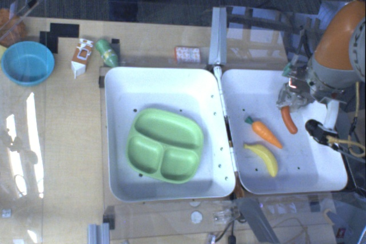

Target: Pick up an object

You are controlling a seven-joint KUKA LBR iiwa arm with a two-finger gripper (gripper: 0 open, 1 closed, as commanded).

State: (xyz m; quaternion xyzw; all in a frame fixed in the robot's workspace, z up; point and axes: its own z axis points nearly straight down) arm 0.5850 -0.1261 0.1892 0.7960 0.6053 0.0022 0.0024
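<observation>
In the right bin (251, 88) lie three toy foods. A red-orange sausage (289, 120) lies near the middle right. An orange carrot (265, 130) with a green top lies to its left. A yellow banana (265, 158) lies in front of the carrot. My gripper (293, 98) hangs low over the right bin, just behind the sausage's upper end and very close to it. Whether it touches the sausage cannot be told from this view. The grey arm with its orange band (342, 37) comes in from the right.
The left bin (114, 123) holds a green divided plate (164, 144). On the bench behind the bins are a blue bowl (27, 63), a small carton (81, 56), a green bottle (107, 52) and a small packet (187, 54). A person's legs stand at the back.
</observation>
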